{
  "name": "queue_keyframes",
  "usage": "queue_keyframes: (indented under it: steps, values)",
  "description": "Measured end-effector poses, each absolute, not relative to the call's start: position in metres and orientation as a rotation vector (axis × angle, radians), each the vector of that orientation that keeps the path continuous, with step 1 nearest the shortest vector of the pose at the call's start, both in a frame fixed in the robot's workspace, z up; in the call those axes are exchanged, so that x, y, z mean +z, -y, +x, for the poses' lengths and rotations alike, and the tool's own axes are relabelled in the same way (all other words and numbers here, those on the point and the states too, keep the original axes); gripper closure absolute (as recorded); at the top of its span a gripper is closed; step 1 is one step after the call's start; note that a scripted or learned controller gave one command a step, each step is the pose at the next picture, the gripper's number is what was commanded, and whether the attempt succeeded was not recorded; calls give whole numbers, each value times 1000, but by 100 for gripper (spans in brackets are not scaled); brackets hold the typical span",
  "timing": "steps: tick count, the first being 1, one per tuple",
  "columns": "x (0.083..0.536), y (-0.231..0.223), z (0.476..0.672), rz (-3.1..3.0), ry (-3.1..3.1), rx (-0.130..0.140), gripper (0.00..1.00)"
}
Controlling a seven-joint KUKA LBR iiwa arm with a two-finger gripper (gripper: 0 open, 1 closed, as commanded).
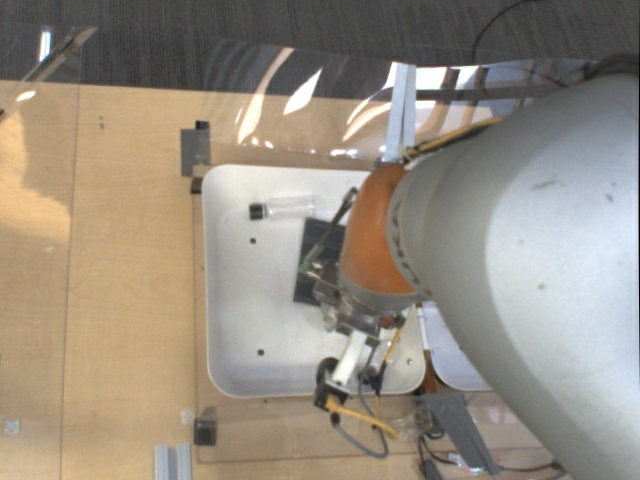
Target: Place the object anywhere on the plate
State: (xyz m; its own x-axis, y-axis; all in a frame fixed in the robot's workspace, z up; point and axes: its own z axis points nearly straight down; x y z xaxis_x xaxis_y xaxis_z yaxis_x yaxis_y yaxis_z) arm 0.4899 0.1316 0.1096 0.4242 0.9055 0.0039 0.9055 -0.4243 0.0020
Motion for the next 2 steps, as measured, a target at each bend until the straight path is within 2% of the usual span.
queue_keyframes:
  steps: [1,2]
  values:
    - [265,-184,487,-2815,1395,-6,100]
    - [93,-185,499,-2841,1334,-22,100]
